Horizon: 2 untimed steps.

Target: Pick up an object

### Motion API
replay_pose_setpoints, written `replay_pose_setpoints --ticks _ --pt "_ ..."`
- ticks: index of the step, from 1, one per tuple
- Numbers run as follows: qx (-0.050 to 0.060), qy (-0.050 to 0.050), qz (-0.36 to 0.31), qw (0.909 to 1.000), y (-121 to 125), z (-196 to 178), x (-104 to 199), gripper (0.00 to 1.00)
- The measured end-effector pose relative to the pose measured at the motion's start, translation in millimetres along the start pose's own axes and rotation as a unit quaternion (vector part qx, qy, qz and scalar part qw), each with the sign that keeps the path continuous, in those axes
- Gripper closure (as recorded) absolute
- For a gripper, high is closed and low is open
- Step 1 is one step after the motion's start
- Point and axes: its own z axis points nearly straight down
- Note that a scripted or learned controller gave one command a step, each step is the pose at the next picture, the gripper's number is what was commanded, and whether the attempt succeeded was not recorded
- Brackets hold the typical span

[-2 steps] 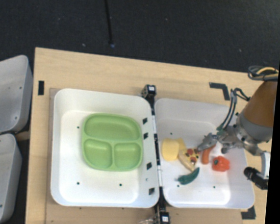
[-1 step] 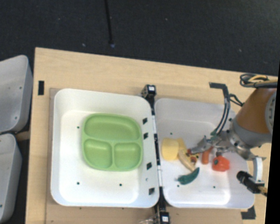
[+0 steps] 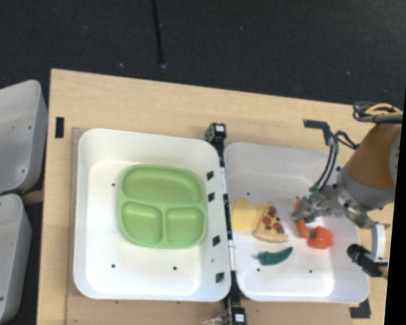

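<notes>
Take the pizza slice (image 3: 272,224) in the right bin (image 3: 260,164) as the landmark. It lies near that bin's middle, its point toward the far side and its crust toward the near edge. Touching its left side is a pale yellow cheese wedge (image 3: 245,214). Just below it, toward the near rim, lies a dark green pepper (image 3: 274,256). To its right, a short way off, sits a red tomato (image 3: 320,238), with an orange carrot-like piece (image 3: 302,227) between the tomato and the slice.

The gripper (image 3: 307,211) hangs to the right of the pizza slice, low over the orange piece and just up-left of the tomato. Its tips are crowded against those toys and the view does not let me tell how far apart they stand, nor whether anything is caught.

Well left of the slice, in the left bin (image 3: 87,183), rests a green divided plate (image 3: 163,206).
</notes>
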Motion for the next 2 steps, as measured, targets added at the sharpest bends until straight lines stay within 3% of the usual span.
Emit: replay_pose_setpoints --ticks 1,2 --pt "0.002 0.000 -0.003 1.0000 9 -63 -4 1.00" --pt "0.004 0.001 -0.003 1.0000 10 -90 -6 1.00"
